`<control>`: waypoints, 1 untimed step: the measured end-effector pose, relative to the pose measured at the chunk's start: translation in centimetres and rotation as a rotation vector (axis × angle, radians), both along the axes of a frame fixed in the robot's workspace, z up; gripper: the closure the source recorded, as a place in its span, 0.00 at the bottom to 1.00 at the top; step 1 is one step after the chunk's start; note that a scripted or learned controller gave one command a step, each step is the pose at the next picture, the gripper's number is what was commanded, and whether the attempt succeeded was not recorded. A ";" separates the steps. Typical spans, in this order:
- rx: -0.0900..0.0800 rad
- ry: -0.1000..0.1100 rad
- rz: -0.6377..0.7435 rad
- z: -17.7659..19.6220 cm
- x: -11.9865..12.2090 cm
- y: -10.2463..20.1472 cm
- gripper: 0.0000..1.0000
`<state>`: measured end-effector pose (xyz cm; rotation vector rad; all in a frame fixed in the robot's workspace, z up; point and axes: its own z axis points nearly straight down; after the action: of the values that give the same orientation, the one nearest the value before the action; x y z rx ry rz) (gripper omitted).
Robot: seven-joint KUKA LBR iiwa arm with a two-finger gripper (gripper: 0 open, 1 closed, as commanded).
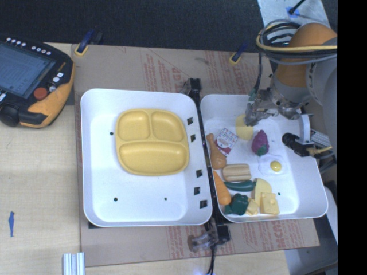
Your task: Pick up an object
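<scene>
Orange-banded arm overhead, tool low above right bin.

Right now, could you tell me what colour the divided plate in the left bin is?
The divided plate is pale yellow, seen in the camera view.

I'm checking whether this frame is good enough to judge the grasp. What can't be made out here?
- The claw: small and dark in the camera view, so its finger state is unreadable.
- The yellow piece below it: contact with the claw cannot be told.
- The arm: cut off at the right.
- The green toy: partly covered by neighbouring toys.
</scene>
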<state>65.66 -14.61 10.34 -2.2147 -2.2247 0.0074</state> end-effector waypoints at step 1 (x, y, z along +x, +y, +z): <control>0.000 0.000 0.001 0.0 0.0 0.0 0.00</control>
<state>65.66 -14.61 10.32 -2.2139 -2.2254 0.0081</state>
